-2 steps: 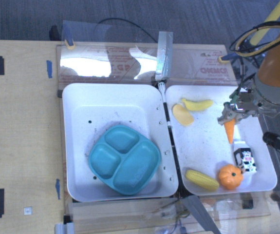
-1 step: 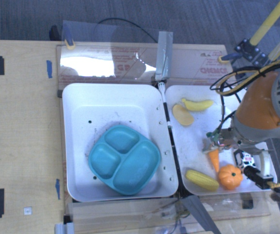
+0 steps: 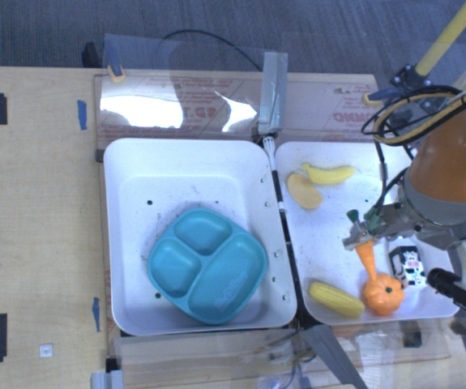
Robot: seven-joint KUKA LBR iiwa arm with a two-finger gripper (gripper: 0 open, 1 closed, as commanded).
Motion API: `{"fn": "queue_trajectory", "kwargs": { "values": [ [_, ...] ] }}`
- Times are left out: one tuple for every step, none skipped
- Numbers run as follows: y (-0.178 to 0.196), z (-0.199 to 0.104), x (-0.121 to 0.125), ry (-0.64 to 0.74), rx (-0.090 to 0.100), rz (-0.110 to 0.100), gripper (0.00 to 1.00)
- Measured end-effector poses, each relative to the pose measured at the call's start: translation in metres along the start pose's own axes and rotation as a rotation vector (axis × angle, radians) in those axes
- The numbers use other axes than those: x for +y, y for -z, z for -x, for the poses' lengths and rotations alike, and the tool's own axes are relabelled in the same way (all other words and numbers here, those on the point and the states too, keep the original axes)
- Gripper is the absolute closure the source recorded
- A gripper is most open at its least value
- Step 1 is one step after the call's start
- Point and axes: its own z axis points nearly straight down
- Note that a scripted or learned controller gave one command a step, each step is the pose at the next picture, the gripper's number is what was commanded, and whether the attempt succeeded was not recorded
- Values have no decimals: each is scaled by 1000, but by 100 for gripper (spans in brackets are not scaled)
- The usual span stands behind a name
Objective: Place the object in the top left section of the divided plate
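Note:
A blue divided plate [image 3: 207, 264] lies in the left bin [image 3: 127, 177], turned at a slant, and nothing rests in any of its three sections. My gripper [image 3: 361, 232] hangs low over the right bin [image 3: 330, 250], at the upper end of an orange carrot [image 3: 367, 260]. The carrot's lower end touches an orange fruit [image 3: 383, 294]. Whether the gripper is touching the carrot I cannot tell. The arm's grey and orange wrist [image 3: 451, 177] covers the bin's right side.
In the right bin lie a banana [image 3: 327, 173], a pale yellow slice [image 3: 303, 191], a corn cob [image 3: 335, 298] at the front and a small black-and-white toy [image 3: 411, 267]. Cables [image 3: 403, 112] loop behind the arm. A wooden bench surrounds both bins.

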Motion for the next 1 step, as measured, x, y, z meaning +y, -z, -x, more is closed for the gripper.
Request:
{"fn": "queue_trajectory", "kwargs": {
  "values": [
    [5, -13, -9, -116, 1, -8, 100]
  ]
}}
